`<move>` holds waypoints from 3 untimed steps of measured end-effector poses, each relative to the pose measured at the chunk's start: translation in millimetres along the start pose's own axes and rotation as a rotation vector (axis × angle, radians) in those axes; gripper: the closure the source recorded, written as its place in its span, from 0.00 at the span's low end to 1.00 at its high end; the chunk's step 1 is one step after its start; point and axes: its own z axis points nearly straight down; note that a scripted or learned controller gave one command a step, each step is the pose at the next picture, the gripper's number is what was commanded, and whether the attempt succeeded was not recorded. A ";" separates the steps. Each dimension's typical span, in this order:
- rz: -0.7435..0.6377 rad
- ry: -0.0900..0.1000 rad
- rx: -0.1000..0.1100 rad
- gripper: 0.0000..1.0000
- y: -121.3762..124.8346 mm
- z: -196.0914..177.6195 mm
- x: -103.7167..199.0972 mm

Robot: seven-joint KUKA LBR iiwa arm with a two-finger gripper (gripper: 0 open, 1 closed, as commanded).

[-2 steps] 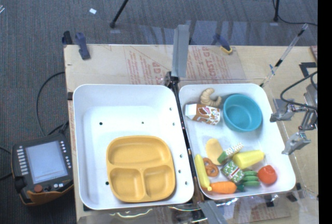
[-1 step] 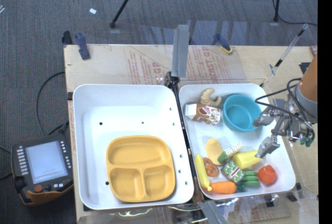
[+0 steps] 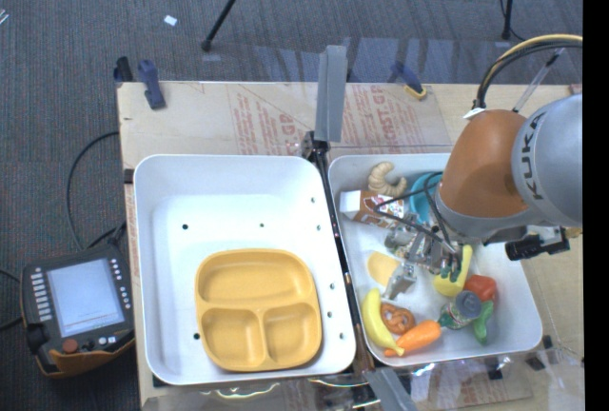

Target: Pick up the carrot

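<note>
The carrot (image 3: pixel 420 336) lies in the right bin (image 3: pixel 526 304) at about six o'clock of that bin's floor, close beside the near rim; we see it tilted, its thicker end toward three o'clock. Touching it at nine o'clock sits a round red and orange piece (image 3: pixel 397 319), and a banana (image 3: pixel 375 322) curves beyond that along the bin's left wall. At the carrot's two o'clock a small grey-capped item (image 3: pixel 463 306), a green piece (image 3: pixel 482 322) and a red piece (image 3: pixel 481 286) crowd together, so we find little free floor on that side; the narrow strip between the carrot and the near rim is bare. The gripper (image 3: pixel 411 268) hangs over the bin's middle, at twelve o'clock of the carrot and apart from it, beside a pale yellow wedge (image 3: pixel 383 266); we cannot tell whether it is released or clenched, and nothing shows held in it. The arm (image 3: pixel 495 173) covers the bin's far right part. In the left bin (image 3: pixel 157 238) a yellow divided plate (image 3: pixel 257 307) rests toward five o'clock; white floor lies open around it. Both bins sit on the table (image 3: pixel 243 114).
</note>
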 end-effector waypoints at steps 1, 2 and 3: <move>0.168 -0.021 0.003 0.00 -1.5 -2.8 53.8; 0.162 -0.018 0.000 1.00 1.3 -11.8 54.2; 0.133 -0.014 -0.003 1.00 59.6 -101.3 85.1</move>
